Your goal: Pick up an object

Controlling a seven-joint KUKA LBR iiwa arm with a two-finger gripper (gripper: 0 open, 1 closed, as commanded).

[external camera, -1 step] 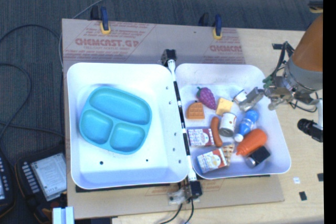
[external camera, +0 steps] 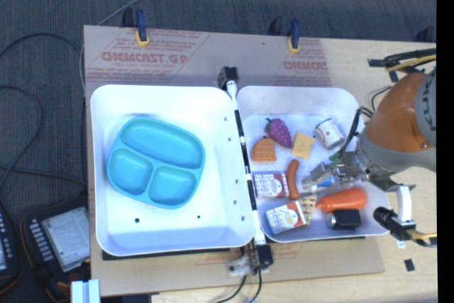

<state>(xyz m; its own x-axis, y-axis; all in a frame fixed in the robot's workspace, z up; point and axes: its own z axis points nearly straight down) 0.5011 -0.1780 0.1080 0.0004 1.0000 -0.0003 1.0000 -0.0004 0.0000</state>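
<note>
The gripper (external camera: 320,174) hangs low over the right bin (external camera: 298,91), reached in from the right under the arm's orange band (external camera: 397,117), its metal fingers (external camera: 314,174) pointing left toward the middle of the bin; whether they are parted or closed cannot be told at this angle, and nothing can be seen between them. Just below the fingertips lies an orange carrot (external camera: 342,199), stretched left to right, and touching its lower right side is a small black block (external camera: 345,219). To the left of the gripper a red sausage (external camera: 293,179) stands on end beside a red-and-white carton (external camera: 269,185), and a second carton (external camera: 286,217) lies tilted near the bin's front wall. Further up the bin sit a tan cracker-like square (external camera: 303,146), an orange waffle-shaped piece (external camera: 264,150), a purple bunch of grapes (external camera: 279,131) and a small white cup-like object (external camera: 328,132) near the right wall. The left bin (external camera: 113,99) holds a blue divided plate (external camera: 156,162) with three compartments, tilted slightly in the view. Both bins rest on a brown board (external camera: 177,53) held at the back edge by two blue-and-yellow clamps (external camera: 141,27)
</note>
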